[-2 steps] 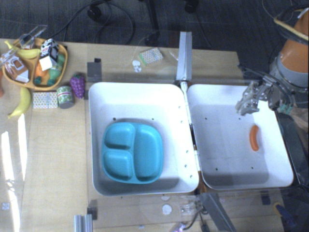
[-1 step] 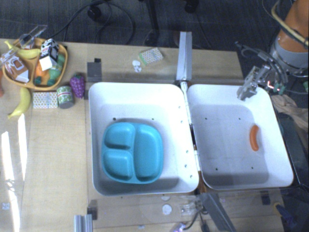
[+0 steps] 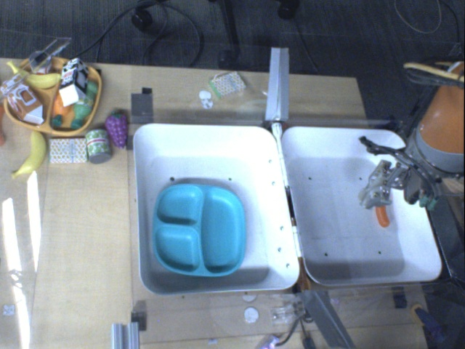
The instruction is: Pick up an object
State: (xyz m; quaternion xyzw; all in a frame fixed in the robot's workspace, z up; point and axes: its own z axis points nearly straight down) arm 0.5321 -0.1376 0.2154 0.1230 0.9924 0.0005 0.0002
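The claw (image 3: 379,187) hung low over the right bin (image 3: 327,264), toward that bin's right side, with its metal fingers pointing down and to the view's left. Whether those fingers were spread or pressed together could not be told; they blurred into a pale tangle of metal and cable.

Just below the claw's tip in the view, touching it or very nearly so, lay a small orange object (image 3: 382,217), perhaps a toy carrot, on the bin's white floor. It looked to be resting on the floor and not caught between the fingers, though the join was too small to read with certainty. Its long axis ran roughly up and down the view, tilted slightly, so the upper end disappeared under the claw and the lower end pointed toward the bin's near wall.

That was the relation the next move appeared to turn on: the orange object sat a shade nearer the camera than the fingertips, so a short shift toward the near wall and a straight descent, with the fingers set across the object's narrow width, would probably be needed.

The arm (image 3: 440,133) came in from the right, its orange band above the wrist bulking over the bin's right rim, the wrist bent downward into the bin.

The left bin (image 3: 145,195) held a blue divided plate (image 3: 200,229), well apart from the claw.
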